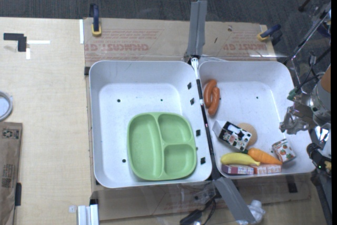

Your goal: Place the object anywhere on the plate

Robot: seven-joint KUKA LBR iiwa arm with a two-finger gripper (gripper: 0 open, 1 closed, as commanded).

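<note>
The tool is hanging over the right bin's right edge, far from the green plate; its grip cannot be made out.

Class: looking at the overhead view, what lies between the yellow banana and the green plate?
In the camera view, the bins' adjoining white walls lie between the banana and the plate; the rest is bare bin floor.
</note>
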